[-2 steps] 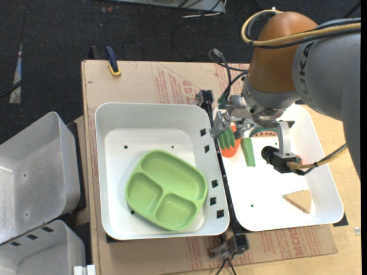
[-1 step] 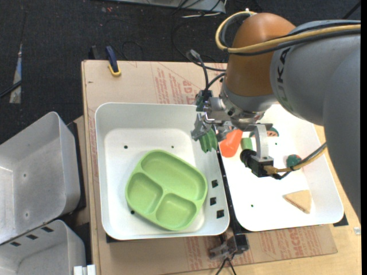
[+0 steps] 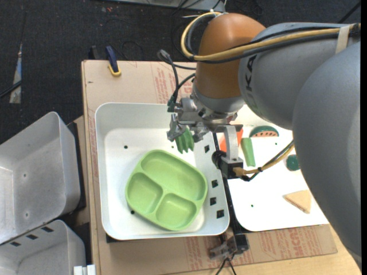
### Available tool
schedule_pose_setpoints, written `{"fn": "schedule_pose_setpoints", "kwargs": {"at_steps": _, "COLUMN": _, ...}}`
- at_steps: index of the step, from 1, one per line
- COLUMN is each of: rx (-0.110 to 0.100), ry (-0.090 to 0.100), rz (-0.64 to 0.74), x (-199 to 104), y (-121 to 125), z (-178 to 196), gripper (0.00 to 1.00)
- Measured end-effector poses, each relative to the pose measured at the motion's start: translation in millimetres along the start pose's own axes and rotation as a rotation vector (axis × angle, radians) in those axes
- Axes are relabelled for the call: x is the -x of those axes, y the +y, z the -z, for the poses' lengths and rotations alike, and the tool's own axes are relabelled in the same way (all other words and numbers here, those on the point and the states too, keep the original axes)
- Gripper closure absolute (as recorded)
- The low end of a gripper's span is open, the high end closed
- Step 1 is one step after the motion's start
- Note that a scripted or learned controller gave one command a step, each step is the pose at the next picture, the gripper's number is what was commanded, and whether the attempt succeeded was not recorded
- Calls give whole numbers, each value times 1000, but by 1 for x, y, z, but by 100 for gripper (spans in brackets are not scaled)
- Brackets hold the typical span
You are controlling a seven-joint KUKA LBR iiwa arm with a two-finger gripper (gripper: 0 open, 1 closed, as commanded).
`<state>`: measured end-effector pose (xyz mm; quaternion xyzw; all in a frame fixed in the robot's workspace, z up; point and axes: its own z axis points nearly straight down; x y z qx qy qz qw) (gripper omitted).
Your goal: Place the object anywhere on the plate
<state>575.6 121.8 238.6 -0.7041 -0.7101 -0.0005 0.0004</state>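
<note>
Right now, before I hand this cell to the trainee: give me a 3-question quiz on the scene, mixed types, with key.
1. True or false: the green plate lies in the same bin as the watermelon slice.
2. How many compartments does the plate have? A) two B) three C) five
3. Fill in: the tan wedge lies toward the ___ side of the camera view.

Key: 1 false, the plate sits alone in the other bin; 2 B; 3 right.
</note>
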Motion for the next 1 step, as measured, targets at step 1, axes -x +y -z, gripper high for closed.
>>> {"fn": "schedule_pose_setpoints", "kwargs": {"at_steps": 1, "rx": 0, "ry": -2, "rz": -7, "x": 4, "y": 0, "z": 0, "gripper": 0}}
